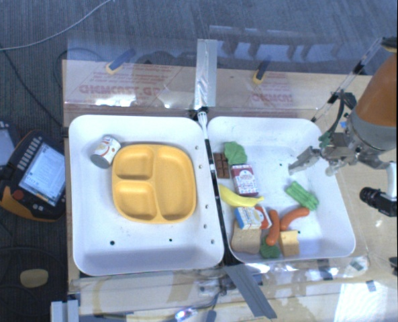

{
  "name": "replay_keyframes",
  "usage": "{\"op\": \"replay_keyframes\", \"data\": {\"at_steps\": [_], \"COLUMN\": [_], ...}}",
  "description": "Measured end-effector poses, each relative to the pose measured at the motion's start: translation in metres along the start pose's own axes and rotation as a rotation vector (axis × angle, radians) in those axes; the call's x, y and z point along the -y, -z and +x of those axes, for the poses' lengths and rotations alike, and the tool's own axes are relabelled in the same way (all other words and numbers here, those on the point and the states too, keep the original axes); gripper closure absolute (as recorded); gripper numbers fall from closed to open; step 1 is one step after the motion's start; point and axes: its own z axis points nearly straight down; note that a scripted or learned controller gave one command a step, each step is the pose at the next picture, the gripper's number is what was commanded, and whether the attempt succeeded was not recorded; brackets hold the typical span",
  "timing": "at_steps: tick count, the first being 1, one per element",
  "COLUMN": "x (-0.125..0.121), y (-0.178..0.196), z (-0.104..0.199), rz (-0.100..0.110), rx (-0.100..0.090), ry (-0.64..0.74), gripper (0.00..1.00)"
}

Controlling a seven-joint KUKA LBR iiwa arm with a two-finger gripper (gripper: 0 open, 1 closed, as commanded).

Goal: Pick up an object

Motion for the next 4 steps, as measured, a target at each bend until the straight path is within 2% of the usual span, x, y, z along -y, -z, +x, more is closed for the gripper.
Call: {"op": "replay_keyframes", "data": {"at_steps": [1, 2, 3, 4], "x": [-0.011, -0.016, -0.017, -0.022], "y": [-0.105, -0.101, -0.093, -0.085], "z": [-0.007, -0.003, -0.002, 0.006], "rz": [-0.002, -0.001, -0.003, -0.001], "rx": [0.0, 0.002, -0.001, 0.001], "ry": [0.164, 0.431, 0.432, 0.17], "gripper": [0.0, 0.0, 1.0, 1.0]}}
